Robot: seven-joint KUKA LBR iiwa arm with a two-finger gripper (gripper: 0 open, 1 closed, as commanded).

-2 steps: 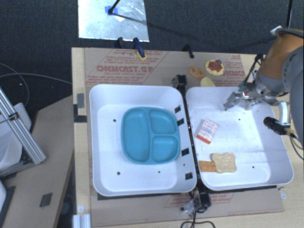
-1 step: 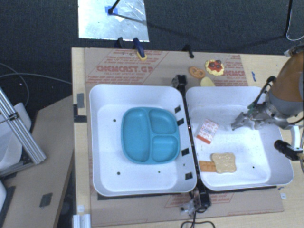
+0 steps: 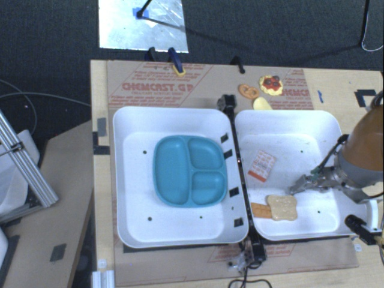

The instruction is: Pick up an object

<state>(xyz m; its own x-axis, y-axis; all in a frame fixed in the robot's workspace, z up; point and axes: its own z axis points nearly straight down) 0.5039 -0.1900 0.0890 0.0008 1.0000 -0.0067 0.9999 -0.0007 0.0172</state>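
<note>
The brown cardboard sheet (image 3: 198, 80) under the two bins carries red block lettering above the left bin that reads "CHEMCAST GP" (the last letters are faint). More red lettering sits at the sheet's upper right, partly covered and unreadable. A small red-and-white packet (image 3: 261, 165) bears print too small to read.

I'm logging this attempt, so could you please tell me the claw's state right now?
Claw: cannot be told; it hangs in the right bin, above the toast slice.
</note>
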